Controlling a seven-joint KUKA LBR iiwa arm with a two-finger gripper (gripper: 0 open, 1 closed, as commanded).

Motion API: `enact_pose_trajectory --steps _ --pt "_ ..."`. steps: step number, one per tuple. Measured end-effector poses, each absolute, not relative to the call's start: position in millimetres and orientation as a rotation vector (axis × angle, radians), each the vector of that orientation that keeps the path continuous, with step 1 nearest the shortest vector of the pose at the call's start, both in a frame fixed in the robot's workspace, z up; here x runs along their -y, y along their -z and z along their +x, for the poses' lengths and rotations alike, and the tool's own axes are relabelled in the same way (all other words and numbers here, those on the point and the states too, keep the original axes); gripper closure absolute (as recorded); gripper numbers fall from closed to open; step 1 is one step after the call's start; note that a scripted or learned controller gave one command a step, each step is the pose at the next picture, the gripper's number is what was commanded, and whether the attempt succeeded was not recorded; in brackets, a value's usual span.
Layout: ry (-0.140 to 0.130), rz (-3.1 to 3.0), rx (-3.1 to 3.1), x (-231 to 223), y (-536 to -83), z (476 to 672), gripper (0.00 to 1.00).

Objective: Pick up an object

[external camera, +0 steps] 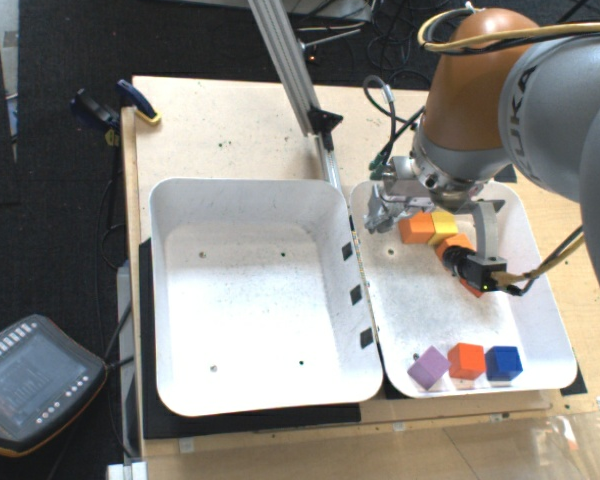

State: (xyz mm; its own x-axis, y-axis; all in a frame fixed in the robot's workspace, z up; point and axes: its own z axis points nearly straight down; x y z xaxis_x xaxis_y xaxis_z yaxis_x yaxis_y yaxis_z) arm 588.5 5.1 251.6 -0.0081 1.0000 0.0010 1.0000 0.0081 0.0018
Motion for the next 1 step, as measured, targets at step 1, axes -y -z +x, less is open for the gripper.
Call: enact_pose_trajectory --steps 1 --pt "-0.004 2.211 -2.231 -62.7 -254.7 595.2 1.0"
